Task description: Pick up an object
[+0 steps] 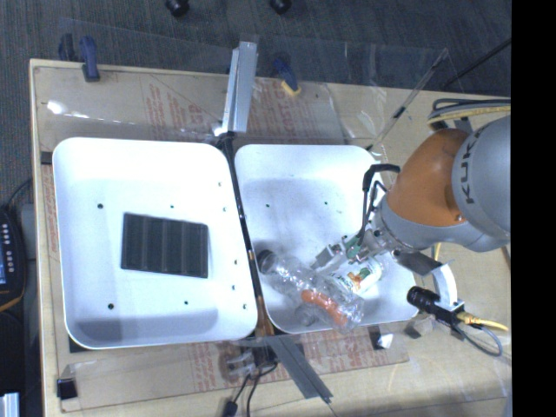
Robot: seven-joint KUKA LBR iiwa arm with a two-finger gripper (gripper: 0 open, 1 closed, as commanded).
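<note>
Clear plastic bottle [314, 290], right bin [287, 181], 6 o'clock: light, slippery, crushable; grip mid-body. Gripper [354, 259] above; jaw state indiscernible.

A pale wooden worktop [52, 259] is seen from above, covered by a clear sheet printed with faint red lettering. Two shallow white bins are set on it side by side, their inner rims touching: the left bin [78, 172] and the right bin [295, 168]. Blue clamps [88, 57] are fixed along the far edge, one at the left and one [287, 74] nearer the middle. A grey metal bar [239, 85] is laid over the far edge, in line with the seam between the bins.
</note>
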